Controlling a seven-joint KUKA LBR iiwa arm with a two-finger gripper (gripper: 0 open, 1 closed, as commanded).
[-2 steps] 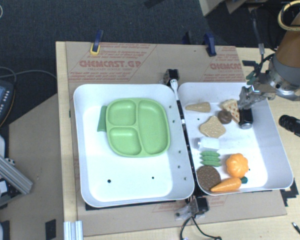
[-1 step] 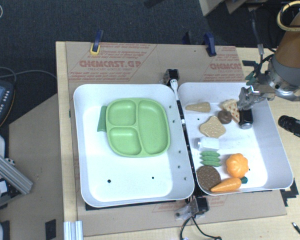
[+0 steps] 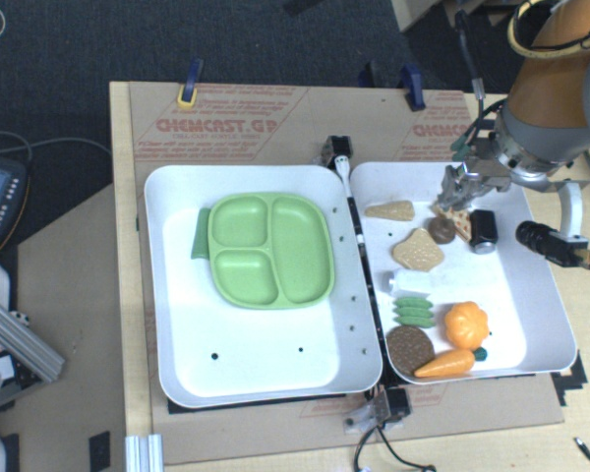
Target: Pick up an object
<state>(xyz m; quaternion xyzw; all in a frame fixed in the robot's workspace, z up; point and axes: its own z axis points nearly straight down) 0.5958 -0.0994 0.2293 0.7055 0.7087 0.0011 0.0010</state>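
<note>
The gripper hangs low in the far part of the right bin, right by a small brown lump, and it should drop straight down on the lump and squeeze gently.

Small brown round object in right bin, upper part.

A green three-compartment plastic plate lay in the upper middle of the left white bin, its rim overlapping a green flat piece toward the bin's left edge.
</note>
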